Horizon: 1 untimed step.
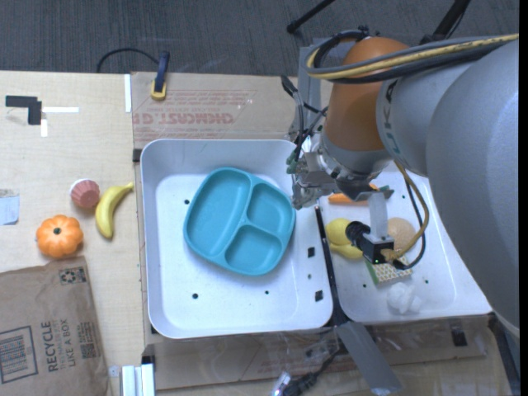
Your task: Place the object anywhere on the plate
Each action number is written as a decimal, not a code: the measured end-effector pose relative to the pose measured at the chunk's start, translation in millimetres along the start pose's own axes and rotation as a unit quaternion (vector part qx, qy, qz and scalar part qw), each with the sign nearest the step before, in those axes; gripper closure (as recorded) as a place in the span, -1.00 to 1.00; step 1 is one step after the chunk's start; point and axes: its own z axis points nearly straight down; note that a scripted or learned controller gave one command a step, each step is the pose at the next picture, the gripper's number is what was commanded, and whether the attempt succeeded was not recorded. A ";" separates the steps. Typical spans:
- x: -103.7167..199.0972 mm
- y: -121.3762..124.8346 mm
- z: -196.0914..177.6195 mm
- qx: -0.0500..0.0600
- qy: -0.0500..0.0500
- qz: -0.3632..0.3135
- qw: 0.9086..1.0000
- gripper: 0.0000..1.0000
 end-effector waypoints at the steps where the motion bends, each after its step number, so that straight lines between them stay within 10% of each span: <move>1: 49.5 24.5 49.5 0.001 0.000 -0.041 0.999 1.00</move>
